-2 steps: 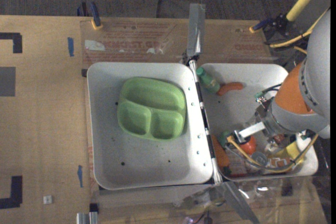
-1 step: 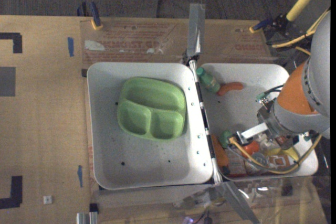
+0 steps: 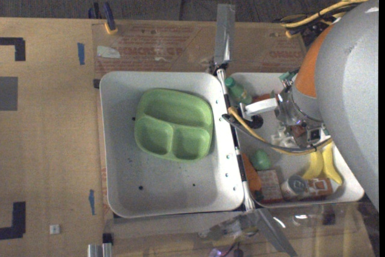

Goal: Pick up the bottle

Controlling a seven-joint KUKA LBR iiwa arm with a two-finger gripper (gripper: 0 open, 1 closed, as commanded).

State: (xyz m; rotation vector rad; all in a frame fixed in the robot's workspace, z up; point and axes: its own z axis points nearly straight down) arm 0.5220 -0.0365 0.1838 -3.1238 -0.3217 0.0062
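Observation:
A small green bottle point(image 3: 238, 92) with a pale cap lies in the far left corner of the right bin point(image 3: 352, 189), close to the divider between the bins. My gripper point(image 3: 286, 128) hangs over the middle of the right bin, to the right of the bottle and a little nearer the front, apart from it. The grey arm with its orange band covers the bin's right side. A yellow cable loops under the wrist.
The left bin point(image 3: 114, 147) holds a green divided plate point(image 3: 174, 124). In the right bin lie a green ball point(image 3: 260, 159), a banana point(image 3: 325, 167), an orange carrot-like piece point(image 3: 250, 177), a red box point(image 3: 271, 185) and a lying jar point(image 3: 299, 186).

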